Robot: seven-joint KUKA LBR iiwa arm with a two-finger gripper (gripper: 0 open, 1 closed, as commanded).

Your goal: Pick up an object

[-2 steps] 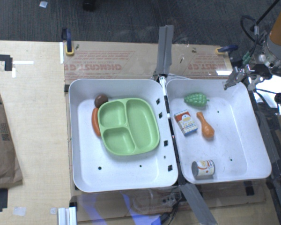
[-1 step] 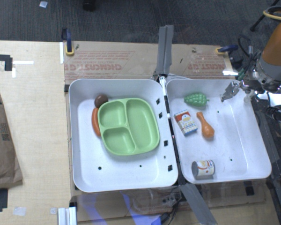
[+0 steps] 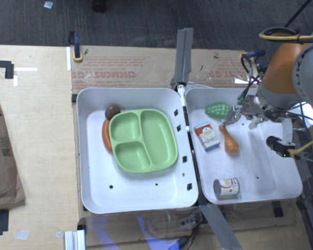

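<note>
Seen from above, my gripper [image 3: 233, 116] hangs over the right bin [image 3: 261, 184], at 3 o'clock in the picture; I cannot tell its state. Just beside it at its 7 o'clock lies an orange drumstick-shaped toy [image 3: 228, 139]. The left bin [image 3: 94, 181] holds a green divided plate [image 3: 143, 139].

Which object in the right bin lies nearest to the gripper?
The orange drumstick-shaped toy: its thin end reaches up to the gripper. The green toy, small carton and can lie farther.
</note>
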